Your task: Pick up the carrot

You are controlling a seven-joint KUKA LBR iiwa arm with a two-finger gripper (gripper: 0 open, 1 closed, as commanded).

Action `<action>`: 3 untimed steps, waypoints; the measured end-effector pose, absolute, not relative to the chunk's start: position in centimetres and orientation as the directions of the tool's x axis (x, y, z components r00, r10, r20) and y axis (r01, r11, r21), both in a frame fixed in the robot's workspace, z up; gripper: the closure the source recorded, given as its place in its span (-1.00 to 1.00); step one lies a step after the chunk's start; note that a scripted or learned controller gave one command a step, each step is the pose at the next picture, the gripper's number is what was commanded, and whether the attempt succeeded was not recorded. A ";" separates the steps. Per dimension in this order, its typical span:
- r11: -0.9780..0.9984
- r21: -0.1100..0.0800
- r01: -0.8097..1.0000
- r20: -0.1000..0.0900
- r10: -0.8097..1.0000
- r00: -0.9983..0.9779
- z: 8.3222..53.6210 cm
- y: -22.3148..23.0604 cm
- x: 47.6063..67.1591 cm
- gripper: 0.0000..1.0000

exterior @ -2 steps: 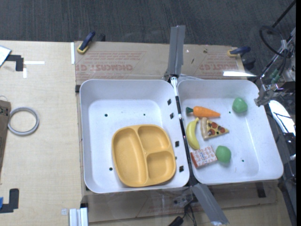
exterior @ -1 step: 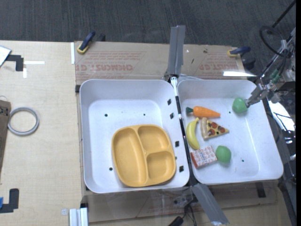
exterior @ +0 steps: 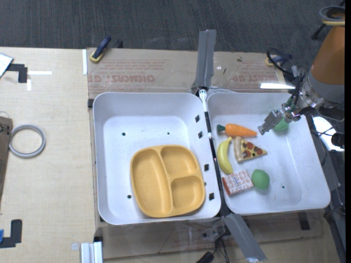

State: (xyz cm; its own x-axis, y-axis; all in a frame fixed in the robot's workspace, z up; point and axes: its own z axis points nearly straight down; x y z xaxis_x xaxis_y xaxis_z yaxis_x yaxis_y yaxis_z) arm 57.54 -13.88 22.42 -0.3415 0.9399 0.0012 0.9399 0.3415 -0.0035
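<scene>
While the carrot (exterior: 240, 130) lay untouched in the right bin (exterior: 307, 196), just above the pizza slice (exterior: 249, 149), the fingers (exterior: 267, 124) were seen apart beside it. Judged next: they must be lowered around it.

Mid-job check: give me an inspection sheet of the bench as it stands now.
Surface: two white bins side by side, left bin and right bin, on a wooden bench.
Job's things: carrot lies in the right bin near the divider, not gripped.
Clutter: banana, pizza slice, red box, green ball in the right bin; yellow tray in the left.
Grippers: gripper sits right of the carrot, above the bin.
Cables: black cable by the arm.
Surroundings: tape roll on the bench, cardboard behind the bins.
</scene>
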 end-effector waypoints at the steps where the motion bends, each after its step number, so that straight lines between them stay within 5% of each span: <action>1: 0.562 -0.003 0.827 0.001 0.827 -0.562 19.0 -8.5 60.3 -1.00; 2: 0.562 -0.002 0.827 0.001 0.827 -0.562 19.0 -8.5 60.3 -1.00; 3: 0.731 0.004 0.682 -0.005 0.682 -0.731 9.6 -13.2 61.8 -1.00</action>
